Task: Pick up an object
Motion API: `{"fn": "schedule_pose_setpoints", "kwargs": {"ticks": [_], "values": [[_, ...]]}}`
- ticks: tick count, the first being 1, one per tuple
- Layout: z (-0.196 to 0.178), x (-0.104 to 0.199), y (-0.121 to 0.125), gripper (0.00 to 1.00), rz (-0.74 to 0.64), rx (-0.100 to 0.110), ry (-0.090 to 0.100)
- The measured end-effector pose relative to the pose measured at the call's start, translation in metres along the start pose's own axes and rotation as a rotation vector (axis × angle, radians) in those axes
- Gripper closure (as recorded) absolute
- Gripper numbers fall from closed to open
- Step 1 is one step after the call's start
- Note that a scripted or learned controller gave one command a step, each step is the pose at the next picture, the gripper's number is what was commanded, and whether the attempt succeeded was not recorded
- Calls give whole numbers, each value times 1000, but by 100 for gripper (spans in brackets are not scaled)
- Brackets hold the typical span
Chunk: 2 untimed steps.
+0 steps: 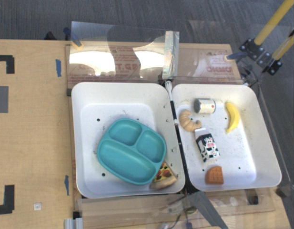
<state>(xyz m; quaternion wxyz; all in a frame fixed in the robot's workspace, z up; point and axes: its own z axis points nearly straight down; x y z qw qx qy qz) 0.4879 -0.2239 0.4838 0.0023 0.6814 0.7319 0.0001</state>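
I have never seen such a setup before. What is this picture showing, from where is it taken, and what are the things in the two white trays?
This is one picture from a camera fixed above a workbench, looking down at a slant. A robot arm works at this bench and reaches in from the right side; its job is to pick up an object.

Two shallow white bins sit side by side. The left bin holds a teal divided plate, with a toy pizza slice partly tucked under its lower right edge.

The right bin holds small toy foods lying apart: a banana, a small can, a croissant, a milk carton with a cow pattern and an orange waffle-like piece.

Nothing is being held in this picture.
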Motion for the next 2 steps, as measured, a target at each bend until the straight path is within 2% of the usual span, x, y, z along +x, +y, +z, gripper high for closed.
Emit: {"fn": "schedule_pose_setpoints", "kwargs": {"ticks": [1,2], "values": [[1,1,-8,100,377,4,2],[117,12,-8,100,487,13,2]]}}
